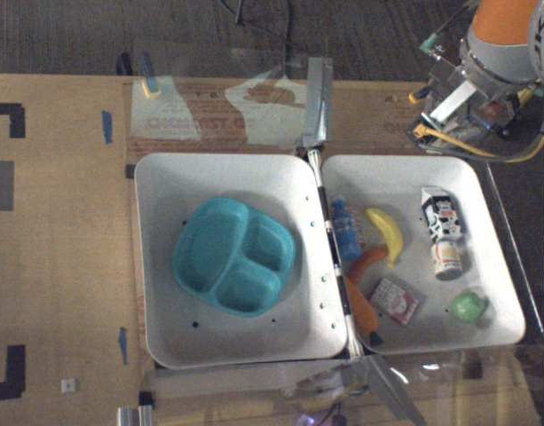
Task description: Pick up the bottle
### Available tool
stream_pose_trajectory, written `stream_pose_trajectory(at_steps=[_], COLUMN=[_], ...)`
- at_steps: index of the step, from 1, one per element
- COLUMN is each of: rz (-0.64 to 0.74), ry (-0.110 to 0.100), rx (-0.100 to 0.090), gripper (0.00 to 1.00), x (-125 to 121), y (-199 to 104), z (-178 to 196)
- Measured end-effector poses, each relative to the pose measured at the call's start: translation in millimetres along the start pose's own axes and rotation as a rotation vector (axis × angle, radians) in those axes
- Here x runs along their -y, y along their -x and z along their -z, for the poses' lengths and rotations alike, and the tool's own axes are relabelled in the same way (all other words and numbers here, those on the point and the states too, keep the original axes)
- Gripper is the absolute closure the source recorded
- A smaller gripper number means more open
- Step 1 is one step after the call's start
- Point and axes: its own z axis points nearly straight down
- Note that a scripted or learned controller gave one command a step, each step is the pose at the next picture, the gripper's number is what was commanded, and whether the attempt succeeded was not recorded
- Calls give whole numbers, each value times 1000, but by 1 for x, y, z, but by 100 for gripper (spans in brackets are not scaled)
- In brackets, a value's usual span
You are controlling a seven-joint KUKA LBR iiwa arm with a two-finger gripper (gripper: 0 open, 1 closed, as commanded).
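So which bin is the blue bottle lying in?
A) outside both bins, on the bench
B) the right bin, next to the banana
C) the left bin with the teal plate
B: the blue bottle lies in the right bin along its left wall, just left of the banana.
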Motion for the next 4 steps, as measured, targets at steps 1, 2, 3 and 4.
stream_pose_trajectory(at_steps=[1, 2, 3, 4], rz=[-350, -350, -270, -560], ry=[-6, -5, -5, -6], rx=[3, 3, 2, 2], gripper=[100, 0, 0, 0], x=[27, 28, 27, 1], y=[-3, -3, 54, 143], z=[-35, -35, -67, -166])
